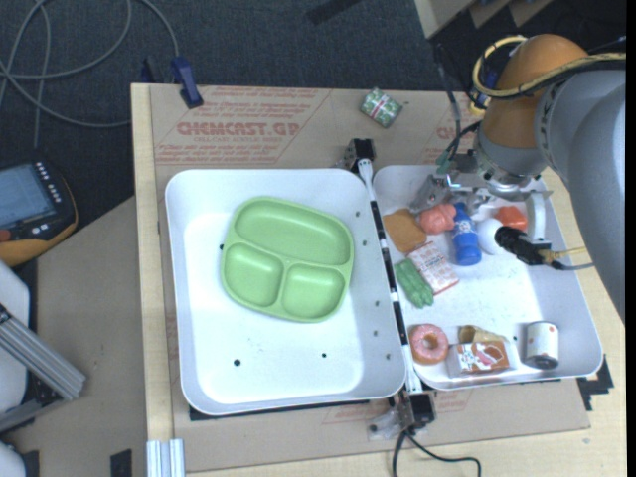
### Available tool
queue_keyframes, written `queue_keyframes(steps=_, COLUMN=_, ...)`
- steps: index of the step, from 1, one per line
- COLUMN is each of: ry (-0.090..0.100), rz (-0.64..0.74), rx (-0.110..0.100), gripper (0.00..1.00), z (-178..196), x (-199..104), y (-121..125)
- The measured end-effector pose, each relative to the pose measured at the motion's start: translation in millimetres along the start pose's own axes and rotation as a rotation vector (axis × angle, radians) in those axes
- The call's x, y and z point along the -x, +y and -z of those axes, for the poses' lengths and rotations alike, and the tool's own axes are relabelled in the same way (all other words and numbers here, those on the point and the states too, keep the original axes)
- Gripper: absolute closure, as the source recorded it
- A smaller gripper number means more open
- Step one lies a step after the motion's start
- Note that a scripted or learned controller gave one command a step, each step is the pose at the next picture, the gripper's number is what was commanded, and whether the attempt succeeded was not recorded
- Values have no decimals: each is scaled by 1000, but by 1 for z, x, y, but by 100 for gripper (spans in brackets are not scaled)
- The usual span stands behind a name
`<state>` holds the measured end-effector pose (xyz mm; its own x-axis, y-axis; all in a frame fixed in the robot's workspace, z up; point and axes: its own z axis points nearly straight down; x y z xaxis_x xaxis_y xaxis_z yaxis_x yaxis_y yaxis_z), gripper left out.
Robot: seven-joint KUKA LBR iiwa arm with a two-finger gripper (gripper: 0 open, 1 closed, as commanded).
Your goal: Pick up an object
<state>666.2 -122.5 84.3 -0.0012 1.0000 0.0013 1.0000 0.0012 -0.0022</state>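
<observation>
My gripper [460, 195] hangs low over the far part of the right bin [571, 311], under the orange-banded wrist. Just beneath and beside it lie a pink-red lump [437, 217], a blue bottle [465, 245], a white piece [489, 235] and an orange-red piece [511, 217]. A flat brown piece [402, 230] rests by the bin's left wall. Further forward are a printed packet [435, 265] and a green item [412, 282]. I see nothing between the fingers.
A pink donut [428, 343], a small printed box [482, 355] and a silver can [541, 344] line the right bin's near edge. The left bin [199, 346] holds a green divided plate [288, 258]. A small green wrapped item [380, 107] sits on the bench behind the bins.
</observation>
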Motion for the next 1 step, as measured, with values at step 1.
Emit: queue_keyframes(steps=1, ry=-3, rz=-1, rx=3, gripper=0, z=1, x=17, y=0)
